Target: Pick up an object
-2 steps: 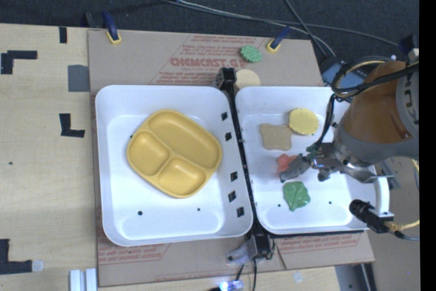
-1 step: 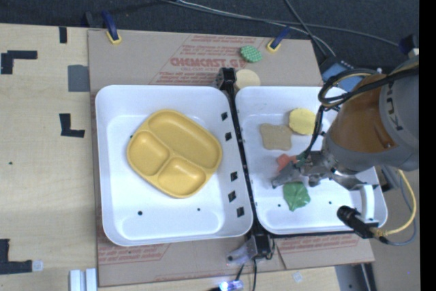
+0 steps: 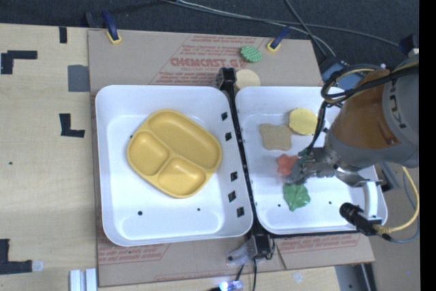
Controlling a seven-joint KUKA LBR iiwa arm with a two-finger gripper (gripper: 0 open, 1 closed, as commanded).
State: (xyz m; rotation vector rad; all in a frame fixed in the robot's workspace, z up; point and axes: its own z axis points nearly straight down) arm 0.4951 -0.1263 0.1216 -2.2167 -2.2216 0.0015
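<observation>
Gripper (image 3: pixel 298 172) over green piece (image 3: pixel 296 197); cardboard (image 3: pixel 197 61) reads "CHEMCAST".

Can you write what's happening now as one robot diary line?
hand: low in right bin | near: red piece, green piece | left bin: yellow tray

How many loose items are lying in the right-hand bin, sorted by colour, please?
Yellow: 1, the yellow piece
Tan: 1, the tan piece
Red: 1, the red piece, partly under the gripper
Green: 1, the green piece
Total: 4
</observation>
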